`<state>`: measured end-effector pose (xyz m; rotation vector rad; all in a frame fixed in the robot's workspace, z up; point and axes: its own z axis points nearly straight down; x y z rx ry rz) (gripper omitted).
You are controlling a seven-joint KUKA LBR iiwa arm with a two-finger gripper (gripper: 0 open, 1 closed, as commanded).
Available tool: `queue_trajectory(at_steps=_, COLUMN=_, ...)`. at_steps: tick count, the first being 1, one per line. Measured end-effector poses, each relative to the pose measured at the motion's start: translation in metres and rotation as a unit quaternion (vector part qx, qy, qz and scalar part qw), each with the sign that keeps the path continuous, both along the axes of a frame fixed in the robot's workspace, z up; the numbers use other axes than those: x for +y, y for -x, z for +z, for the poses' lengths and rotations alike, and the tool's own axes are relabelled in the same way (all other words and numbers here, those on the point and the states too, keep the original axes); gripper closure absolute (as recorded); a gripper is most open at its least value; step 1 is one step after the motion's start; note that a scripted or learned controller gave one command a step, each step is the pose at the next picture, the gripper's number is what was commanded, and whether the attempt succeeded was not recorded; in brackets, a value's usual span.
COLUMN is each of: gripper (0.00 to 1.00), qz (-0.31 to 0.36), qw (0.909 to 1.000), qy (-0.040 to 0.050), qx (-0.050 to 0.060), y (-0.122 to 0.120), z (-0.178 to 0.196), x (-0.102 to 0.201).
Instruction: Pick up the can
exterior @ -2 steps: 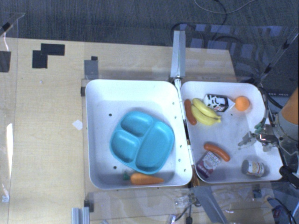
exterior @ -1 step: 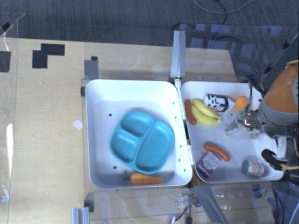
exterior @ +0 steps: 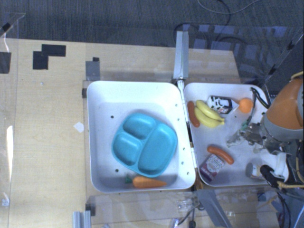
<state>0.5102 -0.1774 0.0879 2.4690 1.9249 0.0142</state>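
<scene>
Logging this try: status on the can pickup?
Gripper over right bin, nothing held. Can lying at front edge, ungrasped. Sausage touching it.

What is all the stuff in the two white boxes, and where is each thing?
bins: 2, white, side by side on bench
plate: 1, blue, divided, left bin
carrot: 1, orange, left bin, near edge
bananas: 2, yellow, right bin, far part
sausages: 2, reddish, right bin; one by left wall, one mid-bin
carton: 1, black and white, behind bananas
orange: 1, orange, right bin, far right
can: 1, dark red, lying in right bin, near edge
arm: 1, grey and orange, right
pincer: 1, metal, above right bin
</scene>
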Motion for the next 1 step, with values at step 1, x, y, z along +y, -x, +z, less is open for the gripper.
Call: queue_trajectory(at_steps=1, gripper=0.00, qz=0.052, qw=0.9986, qy=0.0001, qx=-0.001, y=0.0168, z=0.0001, x=-0.0170)
